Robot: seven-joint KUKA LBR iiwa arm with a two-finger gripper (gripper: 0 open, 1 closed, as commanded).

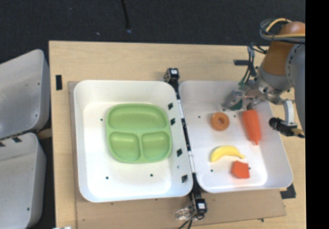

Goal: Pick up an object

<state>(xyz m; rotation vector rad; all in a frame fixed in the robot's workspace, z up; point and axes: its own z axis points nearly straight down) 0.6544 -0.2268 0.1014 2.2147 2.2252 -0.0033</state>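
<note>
Hovering over the far end of the right bin (272,174), the claw (241,99) is seen just above the carrot (251,125), with the doughnut (220,121) nearby; how far it is open cannot be told, and nothing is seen gripped. The banana (225,153) and red block (240,170) are left nearer, seemingly scattered for separate grasps, while the green tray (139,132) is kept in the left bin (90,171).

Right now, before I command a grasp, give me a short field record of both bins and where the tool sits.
left bin: holds a green divided plate
right bin: toy doughnut, toy carrot, toy banana, small orange-red block
tool: over the right bin's far side, above the doughnut and beside the carrot's top end
held item: none seen between the fingers
finger state: cannot tell
</note>
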